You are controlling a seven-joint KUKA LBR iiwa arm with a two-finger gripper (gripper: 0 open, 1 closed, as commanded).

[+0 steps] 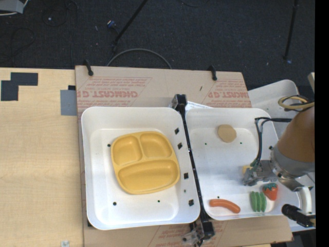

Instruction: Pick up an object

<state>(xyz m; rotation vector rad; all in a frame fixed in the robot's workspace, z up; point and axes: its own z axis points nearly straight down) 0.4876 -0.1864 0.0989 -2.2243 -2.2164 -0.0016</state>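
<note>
The right bin holds a round tan cookie-like disc near its back, an orange-red sausage at its front edge, a green pod-like piece and a small red strawberry-like piece at the front right. My gripper reaches in from the right and sits low over the bin floor, just behind the green piece and left of the red one. Nothing shows between its fingers.
The left bin holds a yellow divided plate. A black divider runs between the bins. The arm's grey body with its orange band covers the right bin's right wall. Cardboard lies under both bins.
</note>
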